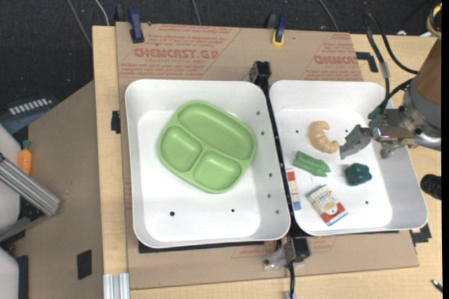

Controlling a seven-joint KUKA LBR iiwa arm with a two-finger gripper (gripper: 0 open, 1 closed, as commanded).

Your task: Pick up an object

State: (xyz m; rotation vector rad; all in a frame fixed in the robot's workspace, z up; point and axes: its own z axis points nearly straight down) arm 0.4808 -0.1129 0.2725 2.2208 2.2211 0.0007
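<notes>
The right white bin (393, 217) holds several small things. A tan croissant-shaped piece (323, 136) lies near its middle, with a light green ridged piece (311, 164) just below it. A dark green lump (358, 174) sits to the right, and a small white, blue and red box (327, 203) lies towards the front. My gripper (370, 145) hangs over the bin's right half, above the dark green lump and right of the tan piece. It is open, with one dark finger (354, 141) pointing towards the tan piece, and nothing sits between the fingers.
The left white bin (151, 220) holds a light green divided plate (207, 147). A raised rim with a black clamp (261, 71) at the far end separates the two bins. A red and white card (292, 189) lies along the right bin's left wall.
</notes>
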